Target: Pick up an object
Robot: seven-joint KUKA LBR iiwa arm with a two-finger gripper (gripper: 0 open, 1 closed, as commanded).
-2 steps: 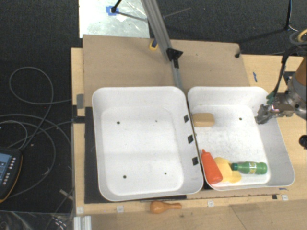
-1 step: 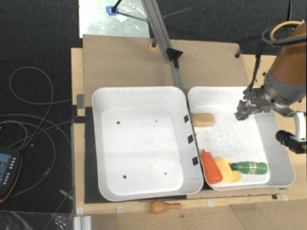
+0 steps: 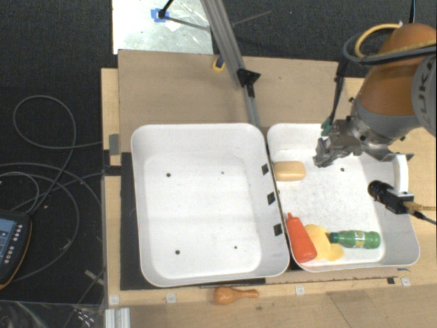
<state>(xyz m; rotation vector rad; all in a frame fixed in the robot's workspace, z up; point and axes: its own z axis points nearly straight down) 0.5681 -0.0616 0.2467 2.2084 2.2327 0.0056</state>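
The tool hangs above the upper part of the right bin, dark and bunched under the grey wrist, and whether it is open or closed I cannot tell from this angle; nothing shows in its grip. Nearest candidate is the tan block, lying just beside the tool at about eight o'clock from it, tucked up against the bin's left wall. Further out, down at six o'clock along the near wall, sits a crowded little cluster: a red bottle leaning by the left wall, a yellow piece touching it, and a green bottle lying on its side against the yellow. At nine o'clock the left bin spreads wide, and a small orange-brown object rests on the surface below the bins. Now the risks, as I judge them: that tan block hugs the wall, so a descent there could put one side of the tool on the rim or the black clips along the divide and knock the block away instead of catching it. The cluster is packed tight, so a grab there may nudge neighbours or roll the green bottle. The best open room is the bare middle of the right bin, directly under and just below the tool; the arm's own black fitting crowds the four o'clock side.
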